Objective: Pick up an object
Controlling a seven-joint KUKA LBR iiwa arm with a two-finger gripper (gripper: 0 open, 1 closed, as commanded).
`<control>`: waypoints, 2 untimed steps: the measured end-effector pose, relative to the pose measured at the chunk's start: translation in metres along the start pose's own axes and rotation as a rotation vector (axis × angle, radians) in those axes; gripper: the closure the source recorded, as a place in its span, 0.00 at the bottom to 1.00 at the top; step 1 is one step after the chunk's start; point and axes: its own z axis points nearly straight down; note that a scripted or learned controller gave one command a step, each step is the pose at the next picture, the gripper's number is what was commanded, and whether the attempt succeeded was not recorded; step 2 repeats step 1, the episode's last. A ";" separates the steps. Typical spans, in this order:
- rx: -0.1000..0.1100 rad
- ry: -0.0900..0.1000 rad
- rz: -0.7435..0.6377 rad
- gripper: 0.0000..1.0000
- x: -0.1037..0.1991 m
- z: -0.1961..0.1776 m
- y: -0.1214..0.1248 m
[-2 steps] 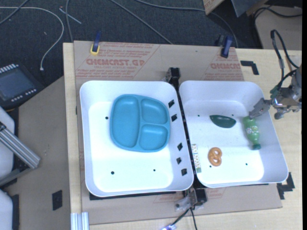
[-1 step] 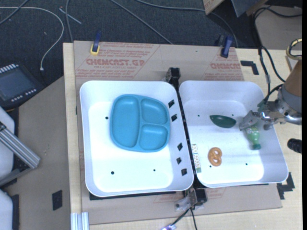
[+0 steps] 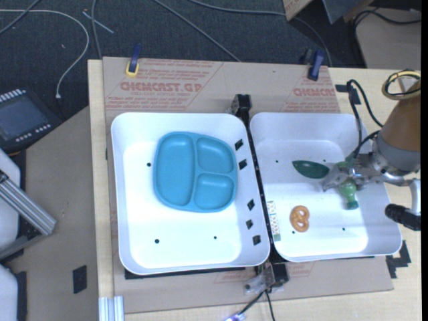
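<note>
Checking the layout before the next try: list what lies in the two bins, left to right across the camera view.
Blue divided plate → orange pretzel → dark green leaf-shaped piece → small green object by the gripper.

Two shallow white bins (image 3: 134,179), smooth semi-gloss plastic. Blue divided plate (image 3: 195,171) at left, matt plastic. Table (image 3: 200,79) top printed tan cardboard, dull. Frame lower left: brushed metal rail (image 3: 27,206).

dark carpet floor (image 3: 200,19) with loose cables (image 3: 73,29)
</note>
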 end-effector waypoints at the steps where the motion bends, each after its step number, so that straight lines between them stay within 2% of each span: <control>1: -0.004 -0.004 0.000 1.00 -0.001 -0.014 0.001; 2: -0.004 -0.004 0.000 1.00 -0.001 -0.014 0.001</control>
